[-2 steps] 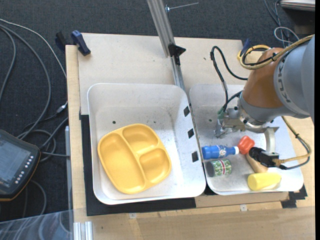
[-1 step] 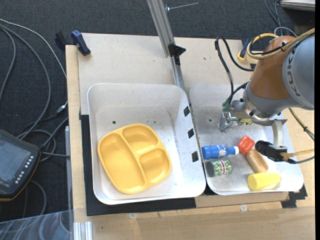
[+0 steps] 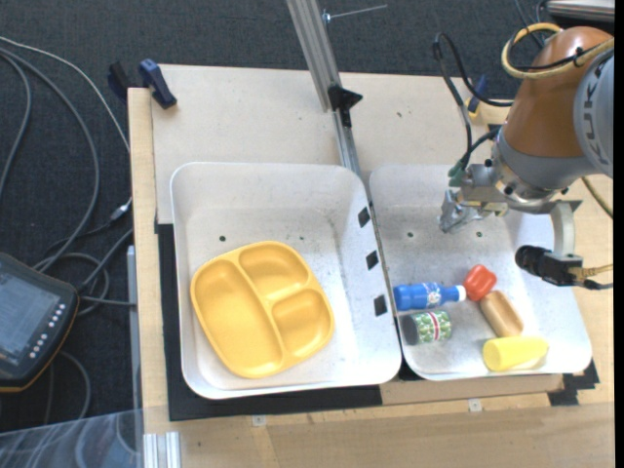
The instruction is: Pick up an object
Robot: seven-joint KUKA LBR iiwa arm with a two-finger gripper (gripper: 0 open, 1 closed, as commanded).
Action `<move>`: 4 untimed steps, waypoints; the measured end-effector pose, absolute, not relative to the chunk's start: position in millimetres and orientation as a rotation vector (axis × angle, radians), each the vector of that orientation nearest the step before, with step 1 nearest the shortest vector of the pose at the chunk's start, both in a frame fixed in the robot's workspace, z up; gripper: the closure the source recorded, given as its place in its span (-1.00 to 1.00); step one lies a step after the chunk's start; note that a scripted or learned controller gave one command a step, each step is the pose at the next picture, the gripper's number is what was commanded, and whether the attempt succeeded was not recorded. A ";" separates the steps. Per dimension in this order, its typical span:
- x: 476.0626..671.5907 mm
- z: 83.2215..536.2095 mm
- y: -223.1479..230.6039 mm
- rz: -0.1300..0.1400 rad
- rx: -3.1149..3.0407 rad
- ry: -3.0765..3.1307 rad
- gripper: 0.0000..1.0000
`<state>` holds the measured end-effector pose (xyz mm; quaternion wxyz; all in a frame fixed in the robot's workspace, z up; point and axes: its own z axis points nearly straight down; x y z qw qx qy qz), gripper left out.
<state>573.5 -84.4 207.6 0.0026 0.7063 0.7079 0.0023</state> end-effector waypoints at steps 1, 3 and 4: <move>574.7 234.9 -84.0 0.005 2.217 2.221 1.00; 554.6 236.5 11.6 0.002 2.216 2.232 1.00; 547.7 234.3 69.7 0.001 2.216 2.234 1.00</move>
